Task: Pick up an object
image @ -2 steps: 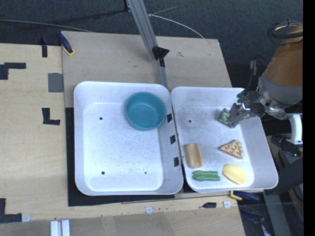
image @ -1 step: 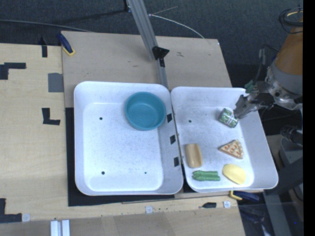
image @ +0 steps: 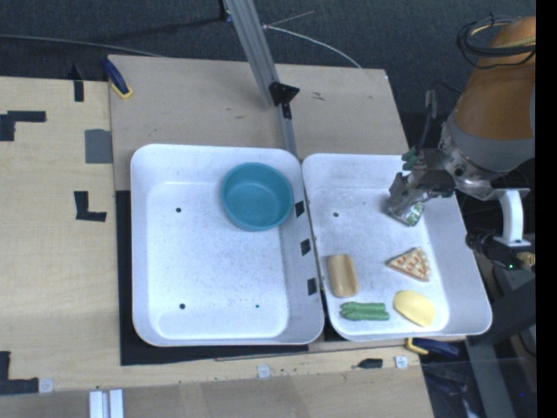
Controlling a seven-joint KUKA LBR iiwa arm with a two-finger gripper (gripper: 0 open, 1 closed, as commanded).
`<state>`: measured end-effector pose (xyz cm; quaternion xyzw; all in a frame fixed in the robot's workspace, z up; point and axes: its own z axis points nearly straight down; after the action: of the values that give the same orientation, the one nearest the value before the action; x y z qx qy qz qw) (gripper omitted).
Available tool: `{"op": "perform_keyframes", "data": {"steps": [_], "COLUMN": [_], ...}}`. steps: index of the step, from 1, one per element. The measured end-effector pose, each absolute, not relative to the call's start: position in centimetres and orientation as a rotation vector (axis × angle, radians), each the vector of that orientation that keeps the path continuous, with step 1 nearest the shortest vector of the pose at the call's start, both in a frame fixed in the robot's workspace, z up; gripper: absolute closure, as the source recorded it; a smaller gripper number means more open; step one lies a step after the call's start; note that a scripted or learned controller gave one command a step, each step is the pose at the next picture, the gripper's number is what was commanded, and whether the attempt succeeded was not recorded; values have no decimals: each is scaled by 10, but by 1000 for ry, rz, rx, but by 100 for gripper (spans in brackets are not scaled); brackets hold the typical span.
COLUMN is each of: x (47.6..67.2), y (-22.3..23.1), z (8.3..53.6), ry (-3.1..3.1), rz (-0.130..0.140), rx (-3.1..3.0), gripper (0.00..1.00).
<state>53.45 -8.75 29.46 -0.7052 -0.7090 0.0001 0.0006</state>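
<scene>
My gripper (image: 406, 207) hangs low over the upper right part of the right bin (image: 348, 181), its grey fingers pointing down at the bin floor. A pizza slice (image: 411, 265) lies just below and in front of it. A yellow lemon-like piece (image: 414, 307) sits at the bin's front right corner. A green bean pod (image: 363, 311) lies beside it to the left. A tan bread roll (image: 341, 274) rests near the bin's left wall. I see nothing between the fingers.
A blue bowl (image: 256, 196) stands at the back of the left bin (image: 174, 259). A metal pole (image: 252, 37) slants down to the gap between the bins. The arm's orange and grey body (image: 496, 94) fills the right side.
</scene>
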Motion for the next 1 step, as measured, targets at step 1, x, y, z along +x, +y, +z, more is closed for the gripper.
{"op": "perform_keyframes", "data": {"steps": [1], "x": [541], "y": [-31], "z": [278], "ry": [-2227], "rz": [2], "rx": [-2212], "gripper": [100]}}
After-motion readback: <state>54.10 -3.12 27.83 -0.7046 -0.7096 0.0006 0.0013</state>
